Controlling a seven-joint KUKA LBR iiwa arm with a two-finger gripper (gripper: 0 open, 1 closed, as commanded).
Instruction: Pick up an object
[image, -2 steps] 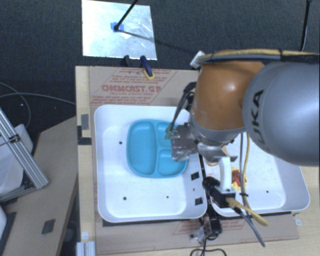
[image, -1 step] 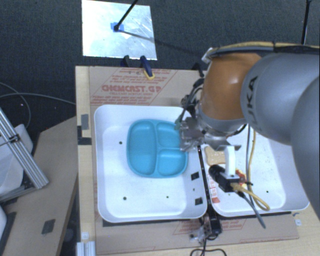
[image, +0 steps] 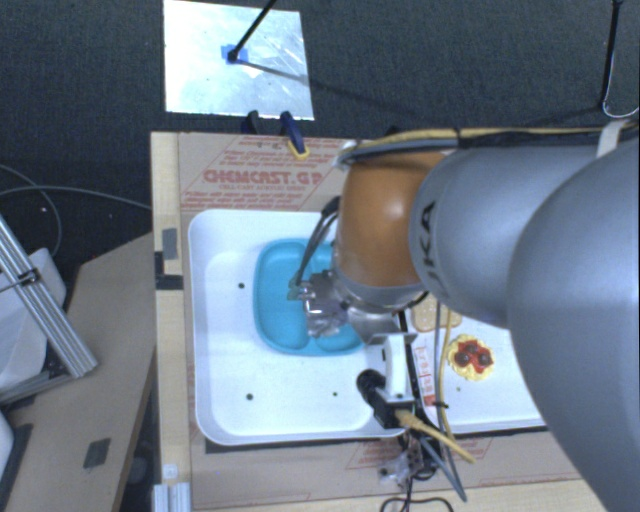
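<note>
Grey arm w/ orange band (image: 385, 215) reaches in from right, low over left shallow white bin (image: 225, 400). Gripper (image: 318, 312) sits right above shallow blue plastic dish (image: 280, 300) in bin's middle; claw hidden by wrist, can't tell. Small round red-yellow item (image: 471, 357) in right bin

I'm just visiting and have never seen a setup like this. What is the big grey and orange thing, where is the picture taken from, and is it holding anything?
One camera fixed above the bench looks down at a slant. The big grey and orange shape is a robot arm reaching in from the right. Its end effector, the grasping part, hangs over a blue dish lying in the left white bin. Whether it grips anything cannot be told from here. The right bin holds a small item with red spots. A program steers the arm, which is meant to pick up an object.
</note>
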